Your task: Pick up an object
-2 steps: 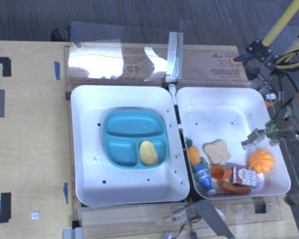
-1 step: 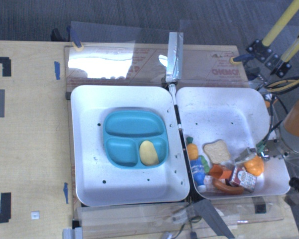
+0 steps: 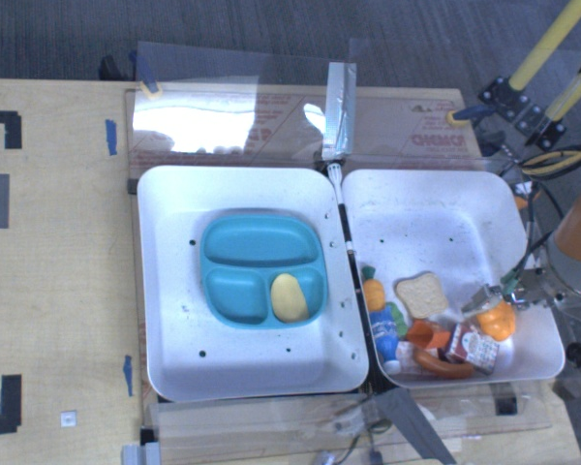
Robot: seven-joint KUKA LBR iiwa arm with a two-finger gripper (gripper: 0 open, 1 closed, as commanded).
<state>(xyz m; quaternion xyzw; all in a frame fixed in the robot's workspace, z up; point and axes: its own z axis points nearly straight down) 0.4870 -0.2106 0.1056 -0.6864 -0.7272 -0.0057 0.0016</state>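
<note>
Crowding the near corner of the right bin [image 3: 436, 211], a red packet [image 3: 473, 349], a blue-capped bottle [image 3: 384, 335], an orange ball [image 3: 497, 322] and a slice of toast [image 3: 422, 294] are lying touching or overlapping. The gripper [image 3: 494, 300] is hanging just above the ball, and I cannot tell how the jaws are standing. Any descent is risking a glancing contact, since the round ball may roll off and neighbours may be dragged along. In the left bin [image 3: 165, 289], a yellow potato-like piece [image 3: 289, 297] is sitting in the blue divided tray [image 3: 261, 269]. Much of the arm is being cut off at the edge.
</note>
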